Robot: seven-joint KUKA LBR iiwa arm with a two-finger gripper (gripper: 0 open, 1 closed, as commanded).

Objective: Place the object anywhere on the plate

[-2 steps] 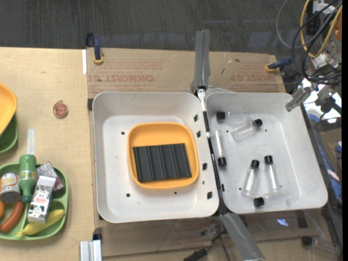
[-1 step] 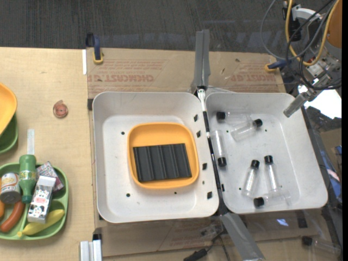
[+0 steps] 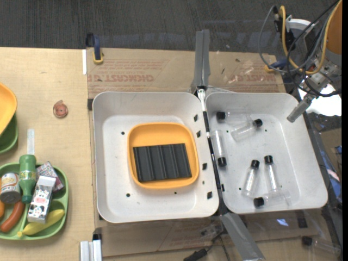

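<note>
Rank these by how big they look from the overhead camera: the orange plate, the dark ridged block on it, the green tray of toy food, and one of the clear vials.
1. Orange plate
2. Green tray, though the picture's edge cuts it off, so this place is unsure
3. Dark ridged block
4. Clear vial, by far the smallest

Left bin (image 3: 109, 162): orange plate (image 3: 162, 140) at centre, a dark ribbed insert (image 3: 163, 162) lying on it. Right bin (image 3: 304, 162): several clear vials with black caps (image 3: 270, 174), scattered, lying flat, some near the left wall. Gripper (image 3: 299, 112) hangs over the right bin's upper right corner, apart from the vials. Far left on the bench (image 3: 49, 80): green tray of toy food (image 3: 32, 205).
</note>
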